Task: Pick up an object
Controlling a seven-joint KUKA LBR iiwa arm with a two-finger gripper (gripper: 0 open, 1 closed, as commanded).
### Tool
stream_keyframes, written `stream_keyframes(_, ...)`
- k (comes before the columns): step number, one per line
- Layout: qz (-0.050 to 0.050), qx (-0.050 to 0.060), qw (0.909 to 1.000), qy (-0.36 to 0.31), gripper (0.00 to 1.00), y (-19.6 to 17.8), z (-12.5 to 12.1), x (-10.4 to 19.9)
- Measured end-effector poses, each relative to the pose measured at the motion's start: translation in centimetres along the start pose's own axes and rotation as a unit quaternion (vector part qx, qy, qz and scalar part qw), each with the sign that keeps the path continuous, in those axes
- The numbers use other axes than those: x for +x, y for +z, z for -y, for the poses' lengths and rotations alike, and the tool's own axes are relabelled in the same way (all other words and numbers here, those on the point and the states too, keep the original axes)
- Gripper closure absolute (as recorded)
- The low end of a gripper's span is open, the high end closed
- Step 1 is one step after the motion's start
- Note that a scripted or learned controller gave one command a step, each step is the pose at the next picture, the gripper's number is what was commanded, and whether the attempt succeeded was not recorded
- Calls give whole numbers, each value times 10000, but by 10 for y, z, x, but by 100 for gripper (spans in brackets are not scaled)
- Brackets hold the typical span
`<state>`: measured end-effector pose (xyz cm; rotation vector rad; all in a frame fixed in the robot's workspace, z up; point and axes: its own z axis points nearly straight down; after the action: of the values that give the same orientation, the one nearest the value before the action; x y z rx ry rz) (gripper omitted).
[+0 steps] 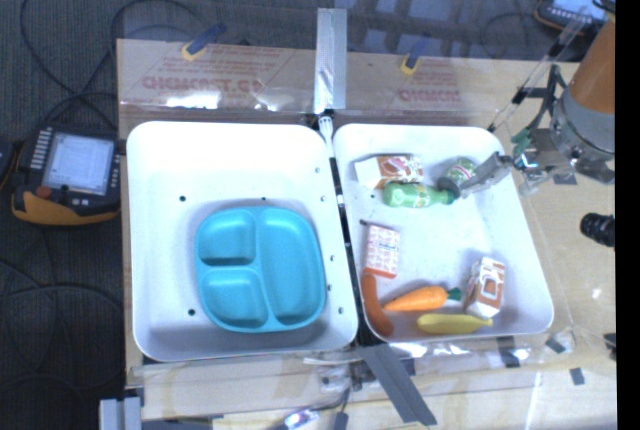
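We should lower the jaws (470,176) squarely over the green plastic bottle (418,195) (far in the right white bin (535,268)); their state we cannot tell.

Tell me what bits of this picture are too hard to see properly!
- Gripper: in the camera view it reaches over the right bin, too small and blurred to tell open from shut.
- Arm: cut off by the right edge.
- Small cartons: their printing is too tiny to read.
- Green item at the gripper: touching or merely beside it, I cannot tell.
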<state>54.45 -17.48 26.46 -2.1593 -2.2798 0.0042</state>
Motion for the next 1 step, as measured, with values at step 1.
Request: stream_keyframes(1,-16,6,9997,225,0,108,58,-9)
